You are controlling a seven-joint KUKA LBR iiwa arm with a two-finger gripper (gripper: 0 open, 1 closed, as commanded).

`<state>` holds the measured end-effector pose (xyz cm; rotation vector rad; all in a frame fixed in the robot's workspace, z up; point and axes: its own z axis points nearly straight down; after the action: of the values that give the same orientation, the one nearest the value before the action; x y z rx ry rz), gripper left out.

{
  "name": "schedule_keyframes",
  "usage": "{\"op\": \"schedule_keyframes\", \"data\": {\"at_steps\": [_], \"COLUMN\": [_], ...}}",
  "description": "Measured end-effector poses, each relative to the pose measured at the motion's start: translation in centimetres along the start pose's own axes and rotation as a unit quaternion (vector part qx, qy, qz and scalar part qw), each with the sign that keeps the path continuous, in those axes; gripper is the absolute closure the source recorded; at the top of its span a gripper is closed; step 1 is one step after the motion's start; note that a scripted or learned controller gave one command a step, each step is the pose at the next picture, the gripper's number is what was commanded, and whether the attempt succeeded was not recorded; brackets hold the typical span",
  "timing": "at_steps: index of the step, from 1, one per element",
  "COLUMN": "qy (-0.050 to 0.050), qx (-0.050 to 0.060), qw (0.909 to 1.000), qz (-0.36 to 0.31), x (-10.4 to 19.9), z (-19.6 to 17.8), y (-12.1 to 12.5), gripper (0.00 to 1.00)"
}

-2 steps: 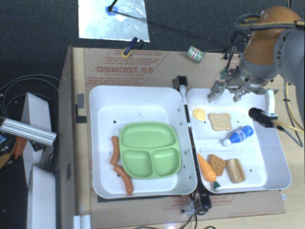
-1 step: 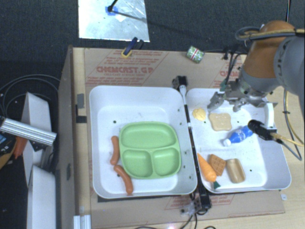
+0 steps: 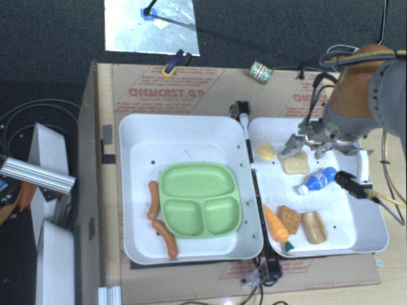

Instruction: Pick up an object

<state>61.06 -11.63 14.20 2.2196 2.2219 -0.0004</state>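
End effector (image 3: 297, 146): low in right bin (image 3: 372, 234), directly over pale bread piece (image 3: 295, 163), placed for grasping; finger state cannot be told. Blue bottle (image 3: 317, 181) just beside.

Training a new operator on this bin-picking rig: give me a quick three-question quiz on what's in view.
1. True or false: the green tray lies in the right bin.
2. Which item lies nearest the gripper? A) carrot B) pale beige piece C) sausages
3. Fill in: the blue-and-white bottle lies in the ____ bin.

Key: 1 false; 2 B; 3 right.
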Motion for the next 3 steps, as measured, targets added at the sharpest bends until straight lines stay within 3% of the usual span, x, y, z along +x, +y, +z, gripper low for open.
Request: {"op": "schedule_keyframes", "data": {"at_steps": [1,2,3], "qy": [0.000,0.000,0.000], "qx": [-0.003,-0.004,-0.001], "qw": [1.0000,1.0000,1.0000], "qz": [-0.001,-0.002,-0.001], "x": [2.5,2.0,-0.3], "z": [5.5,5.5,4.9], "y": [0.2,5.9,5.8], "gripper": [0.00,0.00,0.00]}}
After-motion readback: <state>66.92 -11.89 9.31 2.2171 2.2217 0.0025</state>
